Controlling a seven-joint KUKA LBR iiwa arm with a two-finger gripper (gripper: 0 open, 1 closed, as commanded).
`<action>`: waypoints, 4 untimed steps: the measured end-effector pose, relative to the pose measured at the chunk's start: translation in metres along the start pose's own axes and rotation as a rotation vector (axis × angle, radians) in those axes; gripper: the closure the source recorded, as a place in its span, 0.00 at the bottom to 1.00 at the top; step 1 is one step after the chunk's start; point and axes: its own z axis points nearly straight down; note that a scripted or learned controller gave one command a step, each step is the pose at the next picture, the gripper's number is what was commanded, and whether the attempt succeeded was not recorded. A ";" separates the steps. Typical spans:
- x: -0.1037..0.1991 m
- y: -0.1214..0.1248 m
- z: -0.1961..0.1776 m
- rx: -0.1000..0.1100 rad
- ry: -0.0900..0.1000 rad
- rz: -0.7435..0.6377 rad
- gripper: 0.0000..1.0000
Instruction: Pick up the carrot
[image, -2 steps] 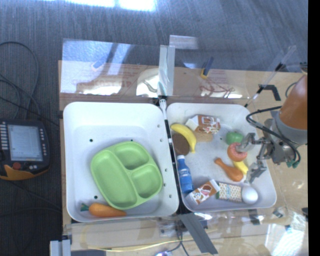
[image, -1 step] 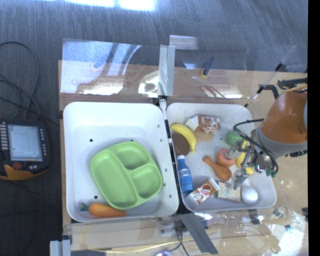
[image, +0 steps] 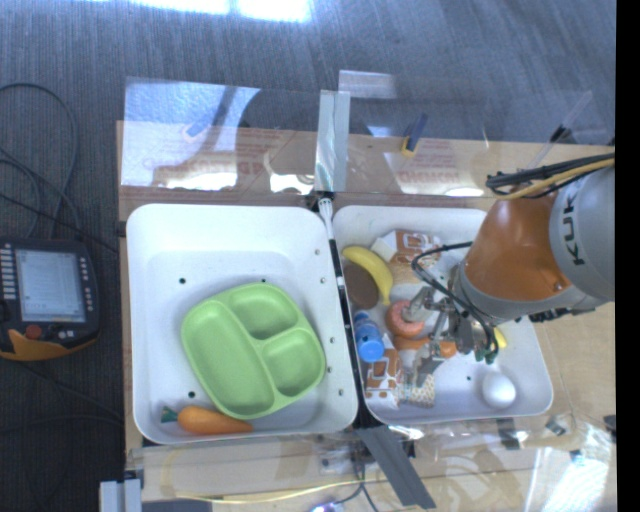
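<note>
The orange toy carrot with a green stalk end (image: 208, 421) lies flat in the left white plastic bin (image: 150, 240), along the near wall at the front left corner, just beside the light green three-compartment plate (image: 252, 348). The grey and orange arm's two-finger gripper (image: 432, 352) hangs over the right white bin (image: 530, 385), well apart from the carrot, among clutter: a yellow banana (image: 371, 268), a blue bottle-shaped item (image: 367, 338) and a white egg-shaped object (image: 497, 389). Whether the gripper is spread or pressed together cannot be determined.

Assessment: the carrot appears light, rigid and smooth, likely somewhat slippery. The thicker middle, taken across its width, offers the best hold; the bin wall crowds one side.

Legible writing: "KU" on the arm casing (image: 590, 235).
</note>
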 end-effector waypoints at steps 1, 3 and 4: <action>-0.006 0.001 0.000 0.000 0.011 0.023 0.00; -0.038 -0.009 0.003 -0.005 0.007 0.067 0.00; 0.005 -0.002 0.003 -0.004 -0.004 0.429 0.00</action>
